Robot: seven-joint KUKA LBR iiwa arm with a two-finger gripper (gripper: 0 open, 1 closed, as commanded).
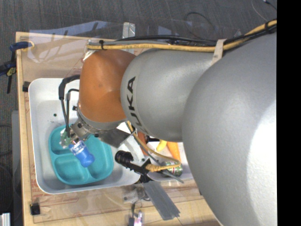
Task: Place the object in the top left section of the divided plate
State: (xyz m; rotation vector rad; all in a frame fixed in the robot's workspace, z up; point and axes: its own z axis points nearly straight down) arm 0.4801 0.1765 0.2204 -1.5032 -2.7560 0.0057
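Teal plastic catches the eye first: a divided plate [96, 169] sits in the left white bin [41, 126], toward the bin's near edge, with a large section on its right side and smaller sections along its left. A blue object [82, 155], rounded and with a pale, clear-looking upper end, lies tilted across the ridge between sections, near the plate's upper left part; which section it rests in I cannot tell. The gripper [71, 138] hangs right above it, at the plate's far edge, under the arm's orange band [101, 86]; whether it is parted, closed or clamped on the blue object is hidden from here. The big grey arm [197, 93] covers most of the right bin, where an orange carrot-like piece [173, 149] and a greenish can [169, 168] peek out near that bin's near edge.
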